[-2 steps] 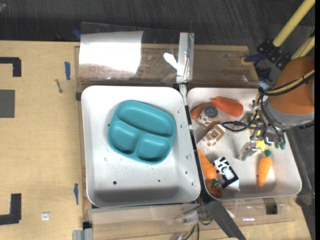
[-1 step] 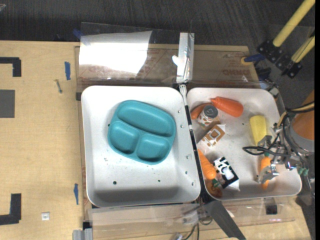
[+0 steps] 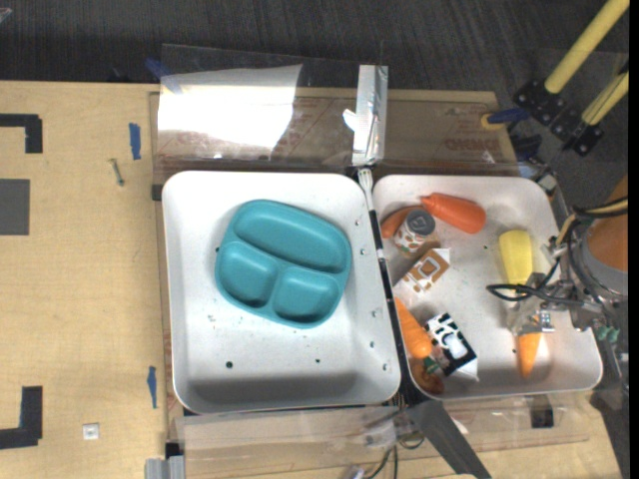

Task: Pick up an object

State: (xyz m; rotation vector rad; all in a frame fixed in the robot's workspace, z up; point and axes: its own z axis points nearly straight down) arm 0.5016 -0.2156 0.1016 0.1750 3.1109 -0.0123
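Dark carpet runs along the far side of the room, and on the pale wooden bench (image 3: 80, 267) two shallow white bins sit side by side. In the left bin (image 3: 190, 367) lies a teal divided plate (image 3: 283, 262), long axis running left to right with a slight tilt.

Things crowd the right bin (image 3: 574, 367). At its far edge an orange carrot-like piece (image 3: 454, 211) lies roughly left to right, its narrow tip pointing left. Beside it sits a small round grey-topped item (image 3: 417, 225), with a brown and white block (image 3: 426, 269) just nearer. A yellow piece (image 3: 515, 255) stands with its long axis near to far. Against the left wall, a second carrot (image 3: 413, 332) points far-left, its green end near; a black and white item (image 3: 451, 342) touches it.

At the right edge, the gripper (image 3: 539, 307) hangs among dark cables. Whether its fingers are apart or together is not clear from here. Just below it a small orange cone (image 3: 530, 352) lies near the bin's near-right corner, tip pointing near.
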